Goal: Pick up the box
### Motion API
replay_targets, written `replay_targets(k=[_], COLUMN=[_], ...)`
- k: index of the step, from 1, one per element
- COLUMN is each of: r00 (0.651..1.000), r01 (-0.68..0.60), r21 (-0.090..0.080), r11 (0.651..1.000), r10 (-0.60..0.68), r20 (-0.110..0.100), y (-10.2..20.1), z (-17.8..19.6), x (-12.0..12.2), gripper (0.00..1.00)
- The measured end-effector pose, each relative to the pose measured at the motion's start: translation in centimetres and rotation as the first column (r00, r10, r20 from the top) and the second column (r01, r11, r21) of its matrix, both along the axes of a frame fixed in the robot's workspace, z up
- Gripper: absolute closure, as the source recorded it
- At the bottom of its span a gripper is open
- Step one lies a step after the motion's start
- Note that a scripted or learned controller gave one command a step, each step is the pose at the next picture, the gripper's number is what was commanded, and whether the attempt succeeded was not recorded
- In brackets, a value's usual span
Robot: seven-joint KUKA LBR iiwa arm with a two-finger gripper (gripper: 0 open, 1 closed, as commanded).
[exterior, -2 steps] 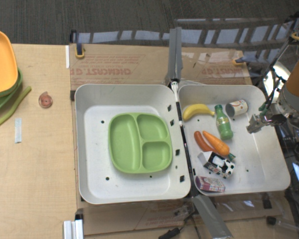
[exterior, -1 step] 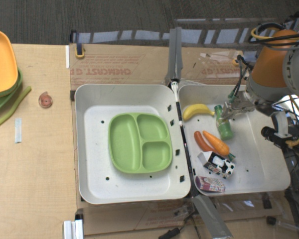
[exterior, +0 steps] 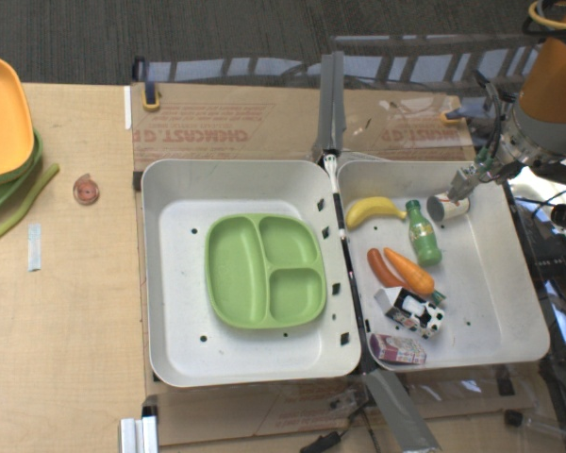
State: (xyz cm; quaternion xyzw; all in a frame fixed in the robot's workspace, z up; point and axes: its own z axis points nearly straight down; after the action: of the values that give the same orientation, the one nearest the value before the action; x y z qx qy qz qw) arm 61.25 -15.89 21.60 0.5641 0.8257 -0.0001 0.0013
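A: Where's the box [exterior: 397,348]?

B: Lying flat at the near edge of the right bin [exterior: 509,281], by its near-left corner, just beside a black-and-white toy [exterior: 417,311]. Carrot [exterior: 410,270], sausage [exterior: 381,267], bottle [exterior: 422,234] and banana [exterior: 374,210] sit farther back.

A: And the pincer [exterior: 464,185]?

B: Up at the bin's far edge, near a grey cup [exterior: 447,207], well apart from the box. I can't tell how wide it stands; nothing visible in it.

A: So, the approach step?

B: I'd say so. Next it must cross to the near-left corner and descend.

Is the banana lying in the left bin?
No. The banana lies in the right bin, beside the green bottle.
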Motion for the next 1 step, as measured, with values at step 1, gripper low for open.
replay_targets(k=[1], r00=[1.0], r01=[0.023], r21=[0.001], r11=[1.0], r10=[-0.023], r20=[-0.002], y=[5.54], z=[-10.26], x=[4.63], gripper=[1.0])
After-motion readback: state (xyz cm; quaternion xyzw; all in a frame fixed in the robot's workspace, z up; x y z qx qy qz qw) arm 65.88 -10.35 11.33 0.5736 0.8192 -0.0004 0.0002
